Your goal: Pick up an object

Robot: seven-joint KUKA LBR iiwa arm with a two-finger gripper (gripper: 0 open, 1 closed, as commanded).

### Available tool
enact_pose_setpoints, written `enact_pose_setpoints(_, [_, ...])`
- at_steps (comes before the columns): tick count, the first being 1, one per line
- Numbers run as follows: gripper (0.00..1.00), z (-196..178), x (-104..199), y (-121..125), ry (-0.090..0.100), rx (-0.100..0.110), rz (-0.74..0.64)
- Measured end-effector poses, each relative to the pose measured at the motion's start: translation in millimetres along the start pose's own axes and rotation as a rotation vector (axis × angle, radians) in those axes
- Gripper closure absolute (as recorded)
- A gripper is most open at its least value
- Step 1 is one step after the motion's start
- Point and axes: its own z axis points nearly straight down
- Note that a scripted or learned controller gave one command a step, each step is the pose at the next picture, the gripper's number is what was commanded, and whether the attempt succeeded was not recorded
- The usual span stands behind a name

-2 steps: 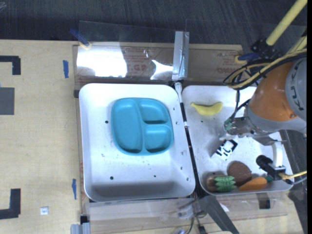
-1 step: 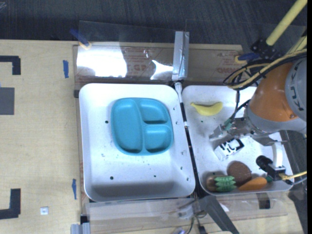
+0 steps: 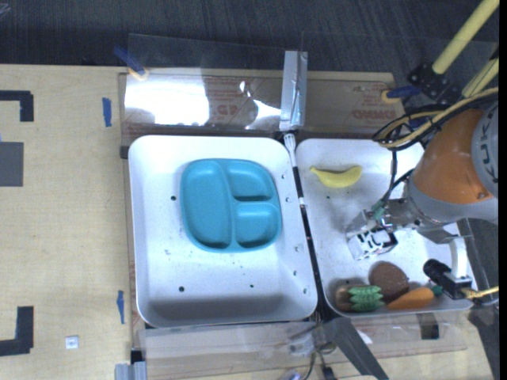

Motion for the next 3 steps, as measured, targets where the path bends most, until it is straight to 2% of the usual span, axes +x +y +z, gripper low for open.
enact_pose_setpoints(1, [0.0, 0.1, 7.8, -0.5, -0.016, -0.005, 0.027])
enact_pose_setpoints(2, [0.0, -2.6, 17.8, -1.8, -0.012, 0.011, 0.053])
enact_pose_setpoints(3, [0.0, 20.6, 26.0, 6.6, 0.005, 0.05, 0.069])
